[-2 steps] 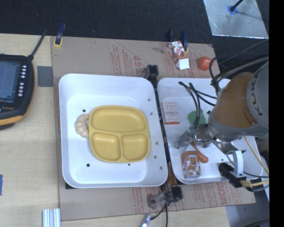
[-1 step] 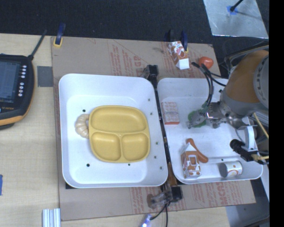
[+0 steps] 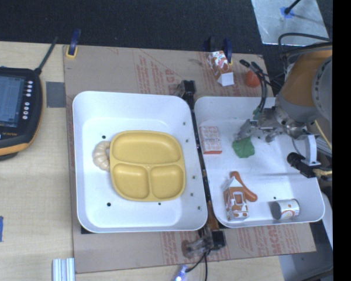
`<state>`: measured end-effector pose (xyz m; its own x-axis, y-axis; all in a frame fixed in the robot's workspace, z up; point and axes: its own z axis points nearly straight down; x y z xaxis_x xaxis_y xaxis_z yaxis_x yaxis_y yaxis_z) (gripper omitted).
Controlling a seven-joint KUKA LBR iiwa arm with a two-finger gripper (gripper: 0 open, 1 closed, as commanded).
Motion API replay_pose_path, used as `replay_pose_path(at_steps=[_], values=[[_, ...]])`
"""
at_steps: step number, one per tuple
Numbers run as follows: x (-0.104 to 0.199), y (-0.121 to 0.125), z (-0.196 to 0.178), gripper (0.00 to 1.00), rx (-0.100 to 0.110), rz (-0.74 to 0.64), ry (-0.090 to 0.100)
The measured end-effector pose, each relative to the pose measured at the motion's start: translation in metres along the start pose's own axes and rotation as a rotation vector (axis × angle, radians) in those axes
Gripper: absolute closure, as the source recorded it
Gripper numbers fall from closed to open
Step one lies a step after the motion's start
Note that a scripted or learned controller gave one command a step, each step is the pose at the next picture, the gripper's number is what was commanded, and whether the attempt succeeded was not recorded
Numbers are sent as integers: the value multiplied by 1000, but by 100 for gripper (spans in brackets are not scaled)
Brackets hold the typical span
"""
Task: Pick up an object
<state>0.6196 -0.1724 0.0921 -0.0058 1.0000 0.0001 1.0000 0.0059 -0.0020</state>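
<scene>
Hand (image 3: 244, 134) was down inside the right bin (image 3: 316, 212), at that bin's upper middle, arm (image 3: 307, 95) reaching in from the right. Fingers looked spread a little, tips sitting right at the top edge of the green object (image 3: 244, 149). Couldn't tell if they actually gripped it; the green object looked flat on the bin floor, not between the fingers.

All relative to the green object, in the right bin:
- small pink-and-white packet (image 3: 210, 139) just to its left, near the bin's left wall
- little house-shaped carton (image 3: 236, 201) below it, with an orange sausage-like piece (image 3: 245, 189) touching the carton's upper right side
- small can (image 3: 285, 209) lying on its side, below and to the right, near the bin's lower right corner

Left bin (image 3: 85, 174), well to the left of the green object:
- yellow three-compartment tray (image 3: 147, 164) in the middle
- tan lumpy item (image 3: 100, 154) tucked against the tray's left edge, partly under it

Outside the bins, on the bench (image 3: 29, 215):
- small carton (image 3: 220, 66) above the green object, past the bin's top rim
- red-orange round thing (image 3: 253, 79) just right of that carton
- teach pendant (image 3: 11, 110) far left, beyond the left bin

Brown cardboard sheet (image 3: 134, 69) lay under both bins.
</scene>
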Motion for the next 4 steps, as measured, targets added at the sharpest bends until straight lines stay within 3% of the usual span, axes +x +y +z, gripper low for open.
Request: replay_pose_path(at_steps=[1, 2, 3, 4], values=[[12, 37, 0, 0, 0, 1, 0], [30, 37, -16, 0, -1, 1, 0], [5, 2, 1, 0, 2, 2, -1], [-40, 36, -94, 0, -2, 2, -1]])
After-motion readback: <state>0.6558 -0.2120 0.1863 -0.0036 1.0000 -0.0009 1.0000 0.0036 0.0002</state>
